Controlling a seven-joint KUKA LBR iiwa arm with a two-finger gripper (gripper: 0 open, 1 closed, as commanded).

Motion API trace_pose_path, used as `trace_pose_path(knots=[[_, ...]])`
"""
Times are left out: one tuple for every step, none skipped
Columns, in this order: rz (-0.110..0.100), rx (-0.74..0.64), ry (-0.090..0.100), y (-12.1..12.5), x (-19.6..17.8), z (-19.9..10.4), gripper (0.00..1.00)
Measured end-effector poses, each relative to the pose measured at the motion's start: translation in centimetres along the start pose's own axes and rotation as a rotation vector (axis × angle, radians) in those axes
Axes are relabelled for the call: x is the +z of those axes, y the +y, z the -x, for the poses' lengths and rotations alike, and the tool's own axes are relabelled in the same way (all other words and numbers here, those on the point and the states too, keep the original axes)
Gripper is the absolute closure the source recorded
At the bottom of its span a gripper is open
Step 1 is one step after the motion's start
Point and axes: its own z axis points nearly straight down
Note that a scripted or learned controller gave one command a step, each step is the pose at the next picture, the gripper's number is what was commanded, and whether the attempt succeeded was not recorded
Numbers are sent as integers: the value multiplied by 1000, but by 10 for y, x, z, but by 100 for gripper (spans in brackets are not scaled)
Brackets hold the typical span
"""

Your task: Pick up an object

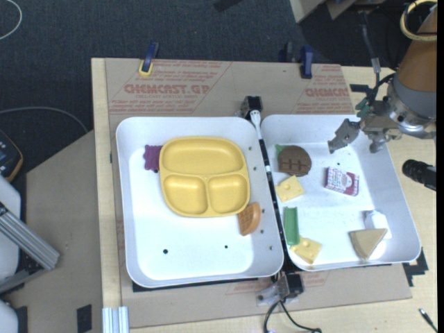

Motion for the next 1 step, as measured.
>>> trace_pose_path(knots=[[11, -2, -2, 2, -6, 0, 0]])
